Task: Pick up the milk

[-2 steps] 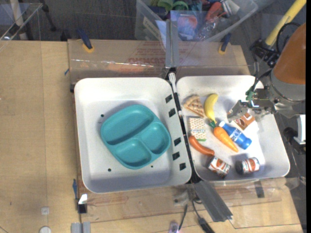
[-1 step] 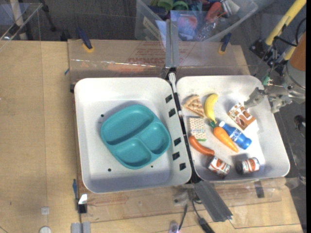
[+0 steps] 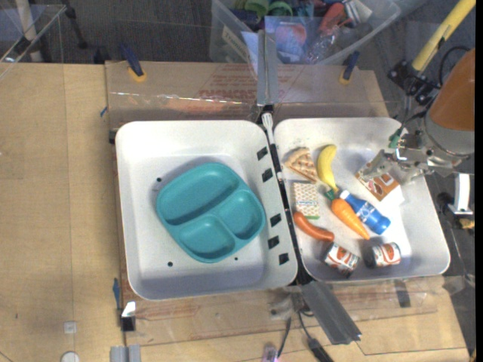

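The milk is a small brown and white carton lying tilted in the right part of the right bin. My gripper hangs at the carton's upper right corner, close over it or touching it; the arm's orange band reaches in from the right above it. The carton's lower part rests against the bin floor.
The right bin also holds a banana, a waffle, a carrot, a blue bottle, a sausage, a patterned card and two cans. A teal divided plate lies in the left bin.
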You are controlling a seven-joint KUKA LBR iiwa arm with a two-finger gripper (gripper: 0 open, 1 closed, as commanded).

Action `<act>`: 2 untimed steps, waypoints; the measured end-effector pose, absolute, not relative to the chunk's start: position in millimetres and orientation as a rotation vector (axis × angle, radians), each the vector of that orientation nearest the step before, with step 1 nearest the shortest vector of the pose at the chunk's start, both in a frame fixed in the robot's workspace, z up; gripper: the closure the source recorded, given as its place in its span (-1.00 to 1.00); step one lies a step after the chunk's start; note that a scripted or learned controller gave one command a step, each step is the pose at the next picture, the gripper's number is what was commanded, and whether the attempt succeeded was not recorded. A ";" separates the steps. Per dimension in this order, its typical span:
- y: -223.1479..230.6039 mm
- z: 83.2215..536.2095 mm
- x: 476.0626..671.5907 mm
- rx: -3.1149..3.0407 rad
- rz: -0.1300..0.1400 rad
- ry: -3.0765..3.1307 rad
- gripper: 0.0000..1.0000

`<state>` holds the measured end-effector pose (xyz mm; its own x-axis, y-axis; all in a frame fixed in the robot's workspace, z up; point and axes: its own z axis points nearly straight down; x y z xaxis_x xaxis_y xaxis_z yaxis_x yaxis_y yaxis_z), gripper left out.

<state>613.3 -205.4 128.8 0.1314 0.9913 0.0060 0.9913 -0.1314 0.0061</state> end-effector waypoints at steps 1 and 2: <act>-196.1 92.1 635.2 2.392 0.025 2.042 -1.00; -202.2 103.6 635.8 2.383 0.021 2.031 1.00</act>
<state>635.8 -202.2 103.6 0.1582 0.9874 0.0034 0.9873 -0.1583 0.0162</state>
